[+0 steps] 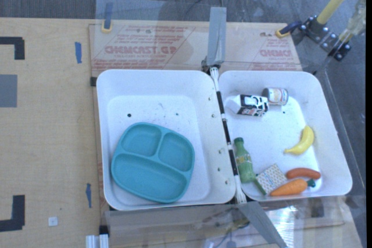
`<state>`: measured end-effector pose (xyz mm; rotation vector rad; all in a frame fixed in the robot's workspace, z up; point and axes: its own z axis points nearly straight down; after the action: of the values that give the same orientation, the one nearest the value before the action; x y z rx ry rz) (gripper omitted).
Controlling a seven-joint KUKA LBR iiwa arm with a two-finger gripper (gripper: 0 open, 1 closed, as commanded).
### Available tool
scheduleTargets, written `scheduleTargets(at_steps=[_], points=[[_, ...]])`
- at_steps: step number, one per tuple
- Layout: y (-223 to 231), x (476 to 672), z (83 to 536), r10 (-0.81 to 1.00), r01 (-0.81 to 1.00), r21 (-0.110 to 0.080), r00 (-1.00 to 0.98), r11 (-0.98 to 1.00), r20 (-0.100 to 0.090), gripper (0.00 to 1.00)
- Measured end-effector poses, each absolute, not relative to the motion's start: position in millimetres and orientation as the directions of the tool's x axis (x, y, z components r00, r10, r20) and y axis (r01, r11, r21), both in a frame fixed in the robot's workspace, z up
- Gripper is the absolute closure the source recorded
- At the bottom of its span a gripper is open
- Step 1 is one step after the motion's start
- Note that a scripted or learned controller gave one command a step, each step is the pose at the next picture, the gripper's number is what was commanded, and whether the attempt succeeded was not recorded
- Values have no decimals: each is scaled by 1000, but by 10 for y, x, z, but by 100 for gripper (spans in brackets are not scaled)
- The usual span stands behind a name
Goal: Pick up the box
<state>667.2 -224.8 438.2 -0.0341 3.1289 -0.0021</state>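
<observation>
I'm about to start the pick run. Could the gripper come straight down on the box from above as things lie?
Probably yes: the box lies uncovered in the right bin, though the green bottle and carrot crowd its sides.

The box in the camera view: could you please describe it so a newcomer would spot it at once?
Look in the right bin, at its near edge. The box lies there, flat, small and checkered, between the green bottle and the carrot; it is the only square-cornered thing there.

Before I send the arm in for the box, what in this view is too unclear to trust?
- Box: camera view, print too small to read; the carrot seems to touch it, overlap unclear.
- Can: label blurred.
- Black-and-white carton: markings too small.
- Right bin: near rim partly behind a clear panel.
</observation>
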Motion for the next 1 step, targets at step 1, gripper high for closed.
scheduleTargets(at_steps=[1], points=[[-2208,6685,4384,-295,-295,-5,-955,955,-12,100]])
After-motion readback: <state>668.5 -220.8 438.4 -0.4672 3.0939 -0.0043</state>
